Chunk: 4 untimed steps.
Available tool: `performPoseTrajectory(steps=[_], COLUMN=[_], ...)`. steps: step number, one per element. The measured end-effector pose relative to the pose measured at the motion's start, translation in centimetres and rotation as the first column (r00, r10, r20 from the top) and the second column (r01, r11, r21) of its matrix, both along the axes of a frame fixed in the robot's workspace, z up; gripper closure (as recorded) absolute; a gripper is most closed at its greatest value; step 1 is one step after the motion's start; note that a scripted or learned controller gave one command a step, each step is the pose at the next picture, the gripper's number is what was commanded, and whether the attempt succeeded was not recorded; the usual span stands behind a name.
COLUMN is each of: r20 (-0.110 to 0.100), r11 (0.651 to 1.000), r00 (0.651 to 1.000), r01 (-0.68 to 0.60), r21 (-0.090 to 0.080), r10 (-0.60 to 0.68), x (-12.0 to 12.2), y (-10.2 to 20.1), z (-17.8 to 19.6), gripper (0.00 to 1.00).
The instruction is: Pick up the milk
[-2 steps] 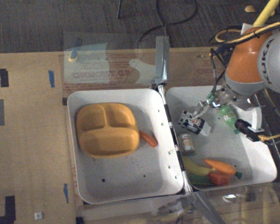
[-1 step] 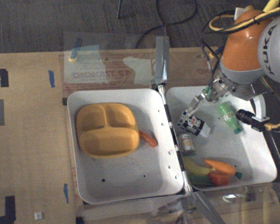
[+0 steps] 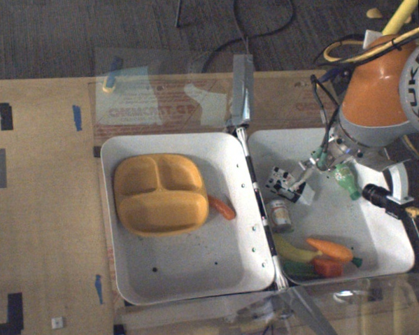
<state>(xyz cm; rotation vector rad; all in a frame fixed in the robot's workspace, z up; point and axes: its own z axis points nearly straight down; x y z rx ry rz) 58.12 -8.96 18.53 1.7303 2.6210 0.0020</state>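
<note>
Start at the left bin. It holds a yellow divided plate with a small orange piece touching its right edge. Both are well to the left of the gripper, across the wall between the bins, and neither concerns you.

In the right bin, the gripper sits low near the left wall. From this slant you cannot tell whether it is released or clenched, and nothing can be made out in its grasp.

Just beneath it in the view, near the same wall, stands a small pale container. It is too small to read, but it is the likeliest milk. It looks apart from the gripper and not lifted.

Further down in the view lie a banana, a carrot and a red piece, bunched together. A green bottle lies to the gripper's right, under the arm's orange band.

You appear to be in the approach, with the grasp not yet made. The next move calls for bringing the gripper squarely over the container, opened wide enough to straddle it. Then descend without scraping the bin wall or toppling the container, close on it, and lift straight up.
</note>
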Motion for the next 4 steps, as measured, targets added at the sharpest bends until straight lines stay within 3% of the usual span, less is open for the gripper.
performPoseTrajectory(steps=[1,2,3,4], r20=[0.022,0.019,0.024,0.003], r11=[1.000,0.999,0.999,1.000], r00=[1.000,0.999,0.999,1.000], r01=[0.009,-0.048,-0.048,0.016], r21=[-0.005,-0.002,-0.002,-0.001], r10=[-0.008,0.048,0.048,-0.016], x=[-0.4,6.8,6.9,8.1], y=[-1.7,-1.0,-1.1,7.1], z=[-8.1,-9.1,-7.9,0.1], gripper=[0.00,0.00,1.00,1.00])
